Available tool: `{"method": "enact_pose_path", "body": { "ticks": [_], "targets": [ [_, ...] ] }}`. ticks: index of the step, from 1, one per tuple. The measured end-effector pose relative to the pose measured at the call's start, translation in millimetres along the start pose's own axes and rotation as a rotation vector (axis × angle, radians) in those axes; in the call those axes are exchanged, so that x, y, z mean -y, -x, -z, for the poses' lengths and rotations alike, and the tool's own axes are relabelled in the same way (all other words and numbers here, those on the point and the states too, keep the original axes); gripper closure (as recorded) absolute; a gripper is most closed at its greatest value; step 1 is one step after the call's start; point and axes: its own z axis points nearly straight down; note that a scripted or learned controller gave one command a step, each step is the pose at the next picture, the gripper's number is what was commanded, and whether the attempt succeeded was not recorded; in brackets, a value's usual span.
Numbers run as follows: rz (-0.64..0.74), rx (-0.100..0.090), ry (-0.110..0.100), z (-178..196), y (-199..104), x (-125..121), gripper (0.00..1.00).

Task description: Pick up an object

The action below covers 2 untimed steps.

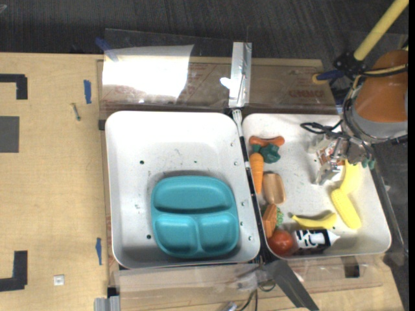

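My gripper (329, 161) hangs low over the upper right part of the right bin (295, 131), under the arm's orange band (384, 96). A large yellow banana (347, 196) lies just below and to the right of it, its upper end close to the gripper. I see nothing held. A smaller banana (316, 219) and a black and white bottle (315, 238) lie near the bin's front. Along the bin's left wall lie a carrot (257, 170), a tan bun (273, 188), a red tomato (281, 241) and an orange sausage (266, 140).
The left bin (130, 148) holds a teal divided plate (194, 216). A clear plastic sheet (149, 76) and a metal divider (240, 73) stand behind the bins. A yellow rod (384, 21) slants at the top right. Bare white floor (298, 173) lies left of the gripper.
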Motion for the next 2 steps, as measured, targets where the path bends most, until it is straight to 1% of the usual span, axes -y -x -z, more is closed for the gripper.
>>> {"method": "enact_pose_path", "body": {
  "ticks": [1, 2],
  "targets": [
    [-0.127, -0.004, 0.0, 1, -52, 3, 0.0],
    [-0.101, -0.002, -0.001, 2, -100, 19, 0.0]
  ]
}}
